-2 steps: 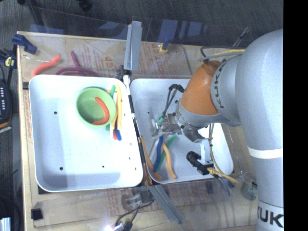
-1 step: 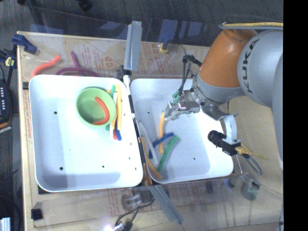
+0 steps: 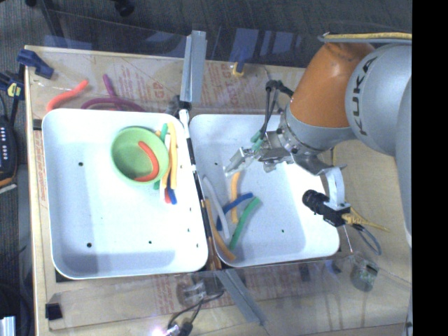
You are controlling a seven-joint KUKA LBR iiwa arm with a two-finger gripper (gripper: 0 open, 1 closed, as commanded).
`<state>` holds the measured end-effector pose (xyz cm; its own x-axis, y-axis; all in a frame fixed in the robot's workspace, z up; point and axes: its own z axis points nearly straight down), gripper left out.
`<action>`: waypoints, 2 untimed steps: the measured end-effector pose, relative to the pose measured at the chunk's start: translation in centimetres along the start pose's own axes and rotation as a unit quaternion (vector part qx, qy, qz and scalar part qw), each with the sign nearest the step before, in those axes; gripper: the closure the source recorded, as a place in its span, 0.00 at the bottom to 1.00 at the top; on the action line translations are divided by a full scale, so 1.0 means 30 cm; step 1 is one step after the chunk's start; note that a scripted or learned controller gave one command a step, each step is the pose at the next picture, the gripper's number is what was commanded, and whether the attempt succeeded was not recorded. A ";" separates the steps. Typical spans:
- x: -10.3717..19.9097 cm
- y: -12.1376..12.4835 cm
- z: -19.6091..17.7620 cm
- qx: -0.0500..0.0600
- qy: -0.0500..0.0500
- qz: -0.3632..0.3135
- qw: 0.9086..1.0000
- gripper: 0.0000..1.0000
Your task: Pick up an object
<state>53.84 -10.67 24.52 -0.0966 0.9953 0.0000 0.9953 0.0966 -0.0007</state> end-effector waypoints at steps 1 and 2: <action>-0.054 0.118 0.509 0.001 0.000 0.049 0.999 0.00; -0.057 0.120 0.472 0.001 -0.001 0.047 0.999 1.00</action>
